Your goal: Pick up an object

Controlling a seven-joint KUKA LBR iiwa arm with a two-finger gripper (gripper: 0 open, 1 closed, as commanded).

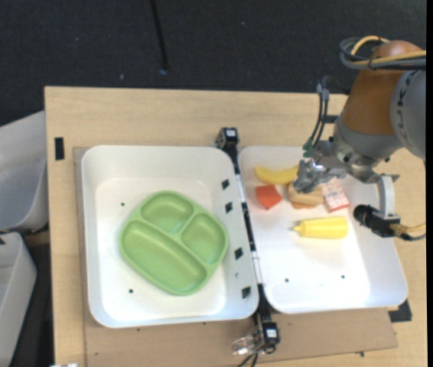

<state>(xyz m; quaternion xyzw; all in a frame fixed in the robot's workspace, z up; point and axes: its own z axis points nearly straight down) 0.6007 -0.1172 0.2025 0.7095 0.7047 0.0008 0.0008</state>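
While the gripper [308, 176] is hanging low over the right bin [369, 281], it is touching or almost touching the tan bread piece [305, 199]. I cannot tell how wide it is opening or if it is gripping anything. Every toy is lying in the bin, so the grabbing and lifting are both waiting to be done.

Green divided plate [174, 242], left bin [94, 297].
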